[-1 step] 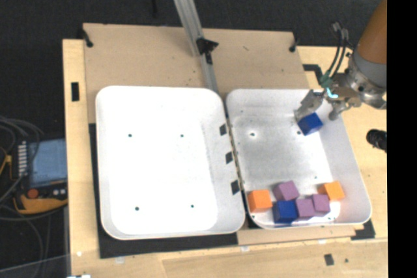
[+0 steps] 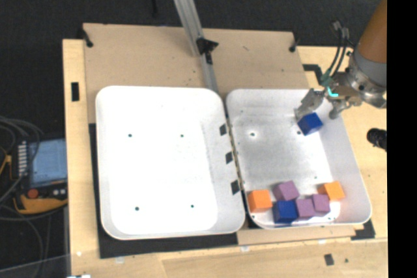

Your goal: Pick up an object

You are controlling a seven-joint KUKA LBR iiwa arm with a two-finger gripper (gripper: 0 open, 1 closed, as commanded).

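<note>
Fingers of the gripper (image 2: pixel 322 105) stood spread apart above the right bin (image 2: pixel 273 159), a blue cube (image 2: pixel 310 123) just beneath them, not clamped between them.

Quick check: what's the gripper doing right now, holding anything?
Gripper: over the right bin's upper right, just above a blue cube. Whether it grips the cube cannot be told.

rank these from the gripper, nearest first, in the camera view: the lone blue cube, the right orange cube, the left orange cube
1. Lone blue cube: directly below the gripper, upper right of the right bin.
2. Right orange cube: near that bin's lower right edge.
3. Left orange cube: lower left end of the cluster.
</note>
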